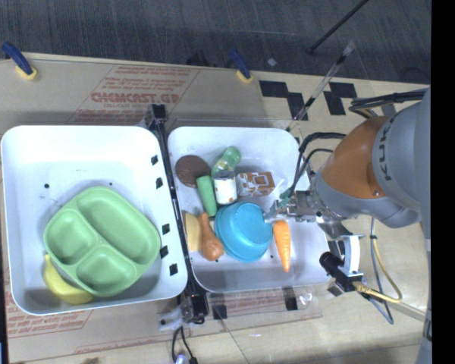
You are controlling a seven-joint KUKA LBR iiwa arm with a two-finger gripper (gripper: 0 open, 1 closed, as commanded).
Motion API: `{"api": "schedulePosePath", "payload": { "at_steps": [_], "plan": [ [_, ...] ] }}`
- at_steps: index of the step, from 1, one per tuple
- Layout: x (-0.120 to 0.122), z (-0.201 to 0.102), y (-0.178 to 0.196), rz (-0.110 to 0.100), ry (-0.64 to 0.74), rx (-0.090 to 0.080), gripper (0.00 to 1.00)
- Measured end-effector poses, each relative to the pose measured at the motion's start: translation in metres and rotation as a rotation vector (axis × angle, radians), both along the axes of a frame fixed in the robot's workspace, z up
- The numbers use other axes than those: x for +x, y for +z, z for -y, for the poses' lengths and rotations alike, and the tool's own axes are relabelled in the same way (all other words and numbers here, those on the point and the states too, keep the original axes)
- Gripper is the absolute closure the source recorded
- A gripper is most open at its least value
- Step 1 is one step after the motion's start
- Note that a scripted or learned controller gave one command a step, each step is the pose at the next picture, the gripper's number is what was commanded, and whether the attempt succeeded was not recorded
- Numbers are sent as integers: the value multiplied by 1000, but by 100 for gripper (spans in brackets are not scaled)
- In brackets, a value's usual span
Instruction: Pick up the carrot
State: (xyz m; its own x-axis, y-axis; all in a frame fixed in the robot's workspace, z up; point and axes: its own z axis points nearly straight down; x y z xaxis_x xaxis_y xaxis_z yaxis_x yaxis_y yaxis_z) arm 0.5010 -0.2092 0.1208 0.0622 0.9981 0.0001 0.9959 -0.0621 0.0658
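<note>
The orange carrot (282, 244) lies in the right bin (282, 136), near its right wall, with its thick end pointing up the view and its tip toward the front edge. It rests against the right side of a blue bowl (244, 231). My gripper (288, 210) reaches in from the right and sits just above the carrot's thick end, close to it or touching it. The grey and orange wrist (349, 179) hangs over the bin's right rim.
Beside the bowl in the right bin are a green bottle (225, 167), a brown disc (190, 170), a green cylinder (206, 195), a small printed box (255, 182) and an orange-brown piece (209, 241). The left bin (30, 158) holds a green divided plate (102, 237).
</note>
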Motion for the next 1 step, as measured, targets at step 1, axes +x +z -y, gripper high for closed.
{"api": "schedulePosePath", "payload": {
  "at_steps": [1],
  "plan": [
    [2,0,11,2,13,0,100]
  ]
}}
